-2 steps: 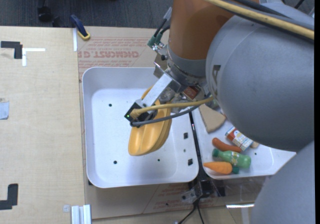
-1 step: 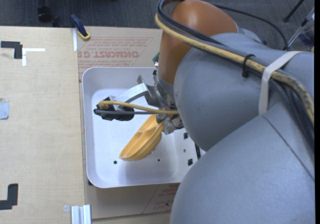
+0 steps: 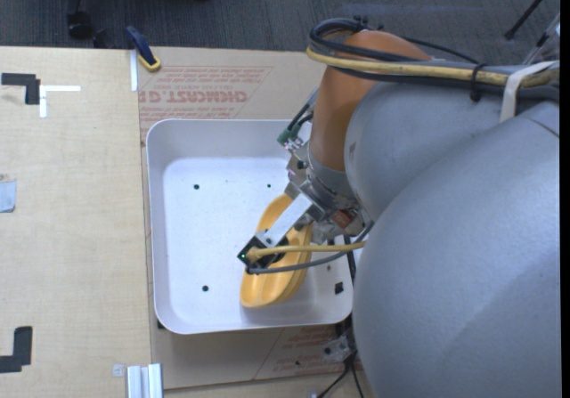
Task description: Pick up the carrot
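One target, one bin. My grey arm with the orange band point(image 3: 445, 236) reaches in from the right and hangs over the shallow white plastic bin point(image 3: 209, 218) on the pale tabletop point(image 3: 71, 209).

Smooth yellow-orange toy carrot point(image 3: 272, 288) lies flat on the bin floor, in the right half near the front wall, slightly slanted. Its broad rounded end is nearest that wall. The far part is under my wrist.

Jaws sit right above it. Wide or narrow, can't tell, since the wrist hides them. Same for contact.

Step as I read it: close on the carrot. To do it well:
- straddle the short axis
- centre on the thick body
- get low enough to pass the curve
- squeeze gently

Surface looks glossy and hard, so probably slippery. Lift straight and slow. Front wall is close, so watch clearance there.
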